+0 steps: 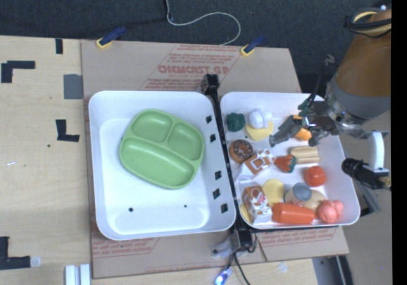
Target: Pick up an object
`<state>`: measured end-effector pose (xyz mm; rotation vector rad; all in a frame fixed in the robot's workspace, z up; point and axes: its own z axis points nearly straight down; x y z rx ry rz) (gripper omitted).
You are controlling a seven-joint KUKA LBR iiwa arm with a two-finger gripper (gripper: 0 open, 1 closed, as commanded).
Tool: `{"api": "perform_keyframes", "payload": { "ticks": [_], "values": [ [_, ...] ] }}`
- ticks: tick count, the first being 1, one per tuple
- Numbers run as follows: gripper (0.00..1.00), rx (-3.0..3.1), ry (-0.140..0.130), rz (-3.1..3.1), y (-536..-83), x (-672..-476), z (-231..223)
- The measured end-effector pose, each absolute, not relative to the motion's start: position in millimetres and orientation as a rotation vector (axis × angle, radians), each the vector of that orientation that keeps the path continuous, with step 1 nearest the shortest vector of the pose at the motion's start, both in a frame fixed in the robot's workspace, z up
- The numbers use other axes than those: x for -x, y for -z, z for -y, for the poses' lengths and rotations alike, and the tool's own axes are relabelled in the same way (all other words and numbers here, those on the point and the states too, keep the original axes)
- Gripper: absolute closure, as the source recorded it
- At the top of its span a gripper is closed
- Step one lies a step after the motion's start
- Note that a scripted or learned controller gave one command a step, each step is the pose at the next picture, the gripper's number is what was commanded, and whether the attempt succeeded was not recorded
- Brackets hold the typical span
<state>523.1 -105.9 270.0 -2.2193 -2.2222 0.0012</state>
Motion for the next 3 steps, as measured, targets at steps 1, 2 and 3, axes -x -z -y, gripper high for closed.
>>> {"api": "perform_keyframes", "payload": {
  "ticks": [1,2,3],
  "values": [
    [0.0,2.214,-0.004,2.221,-266,-481.6,68],
    [1.0,2.216,-0.003,2.222,-276,-483.3,69],
    [1.0,2.214,0.008,2.235,-277,-594.8,5]
  ]
}}
